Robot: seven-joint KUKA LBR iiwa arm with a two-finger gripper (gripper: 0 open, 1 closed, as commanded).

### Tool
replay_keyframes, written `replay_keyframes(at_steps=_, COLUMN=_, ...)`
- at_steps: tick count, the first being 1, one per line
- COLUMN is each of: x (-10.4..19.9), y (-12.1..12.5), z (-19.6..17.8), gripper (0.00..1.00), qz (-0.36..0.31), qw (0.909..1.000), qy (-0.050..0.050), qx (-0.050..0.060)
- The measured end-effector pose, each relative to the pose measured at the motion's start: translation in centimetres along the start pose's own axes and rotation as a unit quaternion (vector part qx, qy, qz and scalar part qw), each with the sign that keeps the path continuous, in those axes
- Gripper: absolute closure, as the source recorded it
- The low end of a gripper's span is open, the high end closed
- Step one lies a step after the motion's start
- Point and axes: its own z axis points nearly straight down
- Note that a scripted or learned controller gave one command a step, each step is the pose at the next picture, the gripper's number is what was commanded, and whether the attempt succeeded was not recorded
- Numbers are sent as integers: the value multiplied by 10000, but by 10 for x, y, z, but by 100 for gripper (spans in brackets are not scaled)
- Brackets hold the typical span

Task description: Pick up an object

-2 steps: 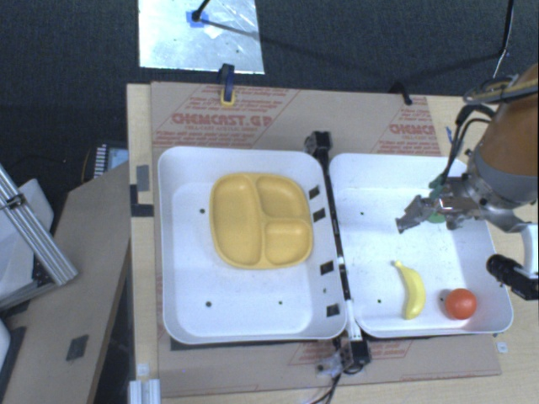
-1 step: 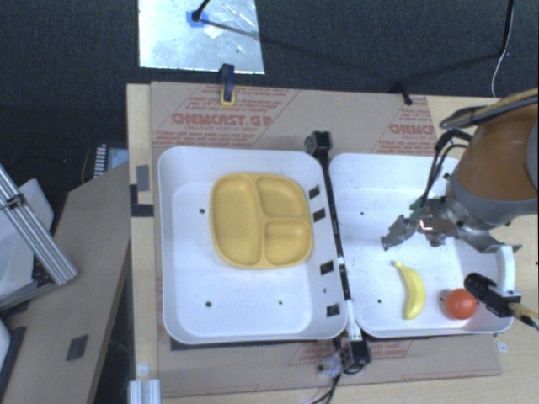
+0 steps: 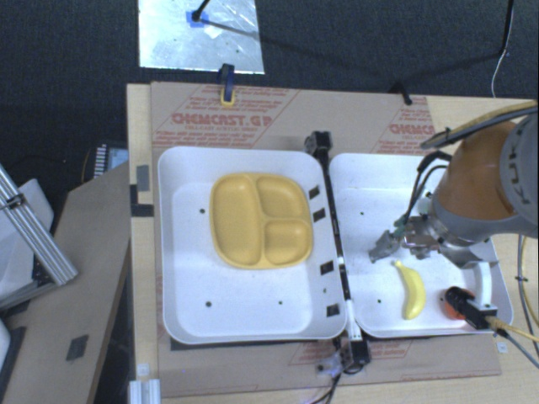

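Gripper [image 3: 389, 246] over the right bin [image 3: 370, 183], its jaws pointing toward the divider; whether they are spread or pressed together cannot be told, and nothing is seen between them. The banana [image 3: 412, 292] lies just behind and below the jaws, apart from them, its long axis running roughly front to back. A yellow divided plate [image 3: 259, 220] sits in the left bin [image 3: 189, 310], well beyond the jaws.
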Motion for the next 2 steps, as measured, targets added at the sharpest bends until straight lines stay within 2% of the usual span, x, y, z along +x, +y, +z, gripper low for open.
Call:
replay_keyframes(at_steps=1, x=0, y=0, z=50, gripper=0, qz=3, qw=10000, qy=0, qx=-9)
replay_keyframes(at_steps=2, x=0, y=2, z=37, gripper=100, qz=2, qw=10000, qy=-8, qx=-39)
